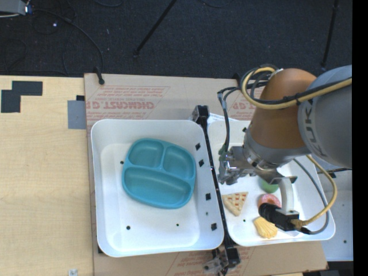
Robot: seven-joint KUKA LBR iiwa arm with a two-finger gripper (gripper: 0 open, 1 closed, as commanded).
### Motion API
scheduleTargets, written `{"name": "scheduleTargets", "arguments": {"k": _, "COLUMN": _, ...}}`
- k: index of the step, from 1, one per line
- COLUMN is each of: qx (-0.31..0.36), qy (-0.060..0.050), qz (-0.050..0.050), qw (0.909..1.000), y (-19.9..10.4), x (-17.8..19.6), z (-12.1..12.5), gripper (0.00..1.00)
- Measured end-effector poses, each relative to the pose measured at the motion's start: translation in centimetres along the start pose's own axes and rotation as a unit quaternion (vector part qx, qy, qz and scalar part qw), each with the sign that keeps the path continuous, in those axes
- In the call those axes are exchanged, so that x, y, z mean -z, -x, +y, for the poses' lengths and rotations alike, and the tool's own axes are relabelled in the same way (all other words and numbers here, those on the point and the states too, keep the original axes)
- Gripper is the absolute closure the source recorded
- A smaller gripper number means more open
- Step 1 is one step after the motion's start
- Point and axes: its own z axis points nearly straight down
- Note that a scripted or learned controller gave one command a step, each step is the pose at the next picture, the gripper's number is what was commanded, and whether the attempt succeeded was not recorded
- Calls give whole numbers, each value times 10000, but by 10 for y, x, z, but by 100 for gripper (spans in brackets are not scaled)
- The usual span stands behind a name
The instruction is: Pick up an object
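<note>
right bin (322,226) | arm (287,119) bent low over it | fingers (231,168) state: cannot tell

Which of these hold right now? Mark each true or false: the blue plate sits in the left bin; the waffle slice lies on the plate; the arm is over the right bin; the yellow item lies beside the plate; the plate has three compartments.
1. The blue plate sits in the left bin. True.
2. The waffle slice lies on the plate. False: it lies in the right bin.
3. The arm is over the right bin. True.
4. The yellow item lies beside the plate. False: it lies in the right bin, near its front edge.
5. The plate has three compartments. True.
</note>
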Motion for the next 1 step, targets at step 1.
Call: {"name": "scheduleTargets", "arguments": {"k": 1, "qx": 7, "qy": 11, "qz": 1, "qw": 10000, "y": -50, "x": 8, "z": 0, "gripper": 100}}
